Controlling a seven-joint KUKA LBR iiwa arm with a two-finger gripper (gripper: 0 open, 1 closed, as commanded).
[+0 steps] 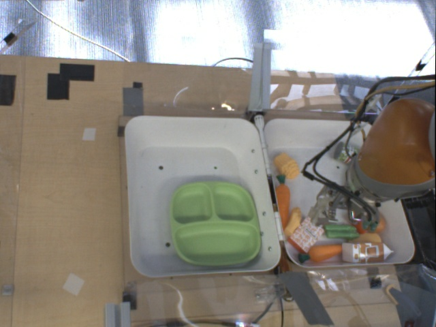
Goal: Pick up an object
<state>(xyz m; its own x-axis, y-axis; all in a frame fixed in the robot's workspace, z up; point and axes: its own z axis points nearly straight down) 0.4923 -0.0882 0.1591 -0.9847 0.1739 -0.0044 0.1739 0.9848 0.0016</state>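
Observation:
The right bin (407,247) holds several toy foods. A yellow corn cob (287,165) lies at its left, with an upright carrot (283,200) below it. Nearer the front are a yellow piece (294,221), a red-and-white box (306,234), a second carrot (321,253), a white bottle (364,252) and a green pod (340,231). My gripper (338,208) hangs low in this bin, just above the green pod and to the right of the box. The arm's orange band (400,142) covers the bin's right side.
The left bin (146,148) holds a green divided plate (214,222) at its front. A ridge (267,182) separates the two bins. Black cables (327,157) loop from the arm over the right bin's middle. Brown bench surface (61,203) spreads to the left.

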